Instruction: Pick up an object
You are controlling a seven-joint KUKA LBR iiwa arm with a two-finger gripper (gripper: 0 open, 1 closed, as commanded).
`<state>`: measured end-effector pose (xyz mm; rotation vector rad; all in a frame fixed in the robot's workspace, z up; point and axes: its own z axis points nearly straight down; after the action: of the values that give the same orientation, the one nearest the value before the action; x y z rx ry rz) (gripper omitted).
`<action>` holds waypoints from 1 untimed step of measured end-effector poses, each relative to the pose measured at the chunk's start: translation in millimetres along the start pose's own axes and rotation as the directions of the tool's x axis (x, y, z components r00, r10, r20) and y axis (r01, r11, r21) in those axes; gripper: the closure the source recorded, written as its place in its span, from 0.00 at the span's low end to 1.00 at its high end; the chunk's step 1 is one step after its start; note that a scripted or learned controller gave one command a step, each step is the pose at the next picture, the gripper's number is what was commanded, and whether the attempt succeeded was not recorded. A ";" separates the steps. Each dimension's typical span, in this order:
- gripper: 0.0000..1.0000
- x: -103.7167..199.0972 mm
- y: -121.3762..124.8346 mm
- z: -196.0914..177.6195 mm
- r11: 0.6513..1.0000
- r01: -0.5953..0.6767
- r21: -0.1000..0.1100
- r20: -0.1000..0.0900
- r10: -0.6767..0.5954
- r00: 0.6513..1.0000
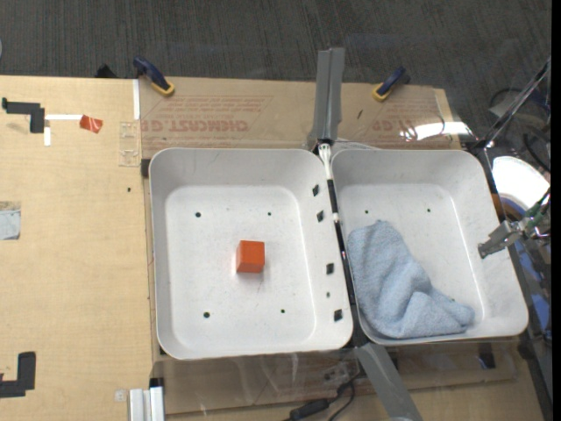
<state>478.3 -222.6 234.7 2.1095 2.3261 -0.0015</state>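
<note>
Orange cube [251, 257], no long axis, edges roughly square to its bin [175, 182]; it lies well left of the end effector [493, 246], whose state cannot be told.

Camera: one fixed view, high above the brown cardboard-topped bench [70, 235] | looks down at a slant | takes in both shallow white plastic bins [175, 261] side by side

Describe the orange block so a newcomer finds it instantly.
Start with the two white bins side by side and take the left bin. Near its middle sits a small orange block, alone on the bin floor. The only other loose item, a crumpled light blue cloth, lies in the right bin.
</note>
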 end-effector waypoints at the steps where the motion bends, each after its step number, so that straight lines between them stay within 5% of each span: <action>1: 0.00 43.3 3.9 140.1 0.999 0.050 0.001 -0.002 -0.050 0.999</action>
<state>478.0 -179.3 94.5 2.0515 2.3801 -0.0004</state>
